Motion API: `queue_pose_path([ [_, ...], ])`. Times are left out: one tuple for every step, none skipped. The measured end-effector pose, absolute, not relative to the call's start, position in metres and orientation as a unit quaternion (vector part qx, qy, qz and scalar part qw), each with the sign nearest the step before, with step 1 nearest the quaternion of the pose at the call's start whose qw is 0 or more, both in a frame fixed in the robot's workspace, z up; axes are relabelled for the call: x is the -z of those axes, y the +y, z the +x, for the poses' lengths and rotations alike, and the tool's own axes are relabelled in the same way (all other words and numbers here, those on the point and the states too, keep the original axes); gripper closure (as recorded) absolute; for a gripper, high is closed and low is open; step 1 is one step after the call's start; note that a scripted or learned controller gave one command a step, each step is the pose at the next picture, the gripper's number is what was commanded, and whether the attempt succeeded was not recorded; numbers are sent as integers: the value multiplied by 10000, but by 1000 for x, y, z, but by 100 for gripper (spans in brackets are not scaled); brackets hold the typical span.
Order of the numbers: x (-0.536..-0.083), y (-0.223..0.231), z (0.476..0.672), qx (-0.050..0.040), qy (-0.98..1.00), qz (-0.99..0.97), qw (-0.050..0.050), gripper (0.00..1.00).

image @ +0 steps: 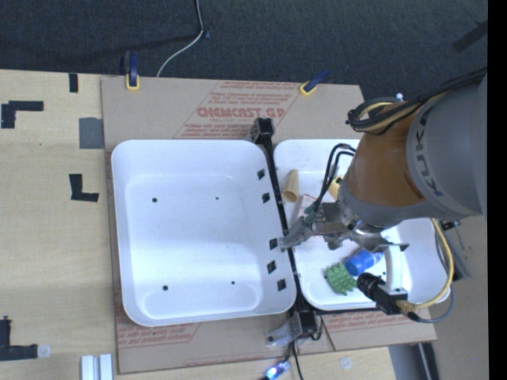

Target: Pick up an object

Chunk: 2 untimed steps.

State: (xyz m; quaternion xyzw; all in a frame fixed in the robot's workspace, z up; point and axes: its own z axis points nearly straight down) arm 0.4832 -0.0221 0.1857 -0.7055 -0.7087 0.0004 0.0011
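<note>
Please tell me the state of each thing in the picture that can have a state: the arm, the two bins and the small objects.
Arm: reaching in over the right bin.
Left bin: upright on the bench.
Right bin: holds the small objects, partly covered by the arm.
Green object: lying loose on the right bin's floor.
Blue object: lying beside the green object, under the arm's wrist.
Tan object: lying near the divider between the bins.

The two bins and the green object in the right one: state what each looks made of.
Left bin and right bin: likely moulded plastic, smooth white with a soft sheen and rounded corners. Green object: probably plastic or rubber, matte with a bumpy outline; too small to be sure.
</note>
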Motion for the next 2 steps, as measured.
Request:
queue_pose_path([
  [-180, -9, 501, -28, -7082, -7060, 27, 0],
  [-228, 26, 550, -3, -7092, -7050, -1, 0],
])
